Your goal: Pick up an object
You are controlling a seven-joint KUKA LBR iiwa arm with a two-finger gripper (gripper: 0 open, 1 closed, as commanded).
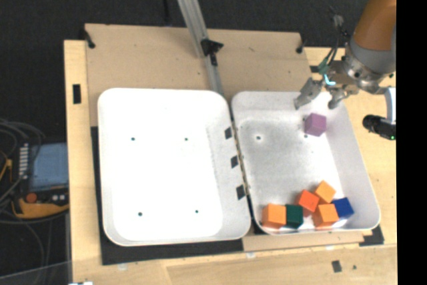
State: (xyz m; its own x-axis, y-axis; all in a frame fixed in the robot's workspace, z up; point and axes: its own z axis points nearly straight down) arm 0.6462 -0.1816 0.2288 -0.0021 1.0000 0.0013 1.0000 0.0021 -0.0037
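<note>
While the gripper (321, 97) hangs spread wide and empty: the purple cube (315, 124) lies free just below, at 6 o'clock.
Risk: a finger clips the cube, skidding it.
Cause: right bin (280, 150) wall close at 12 o'clock.
Cluster: orange cube (309, 200) and neighbours, 6 o'clock, well apart.

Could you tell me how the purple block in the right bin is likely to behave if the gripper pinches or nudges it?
The purple block looks like a small rigid cube, so probably light and stiff. Its flat faces suggest sliding rather than rolling on the smooth white bin. It sits apart from other blocks, below the open gripper, so a nudge should move it alone.
</note>
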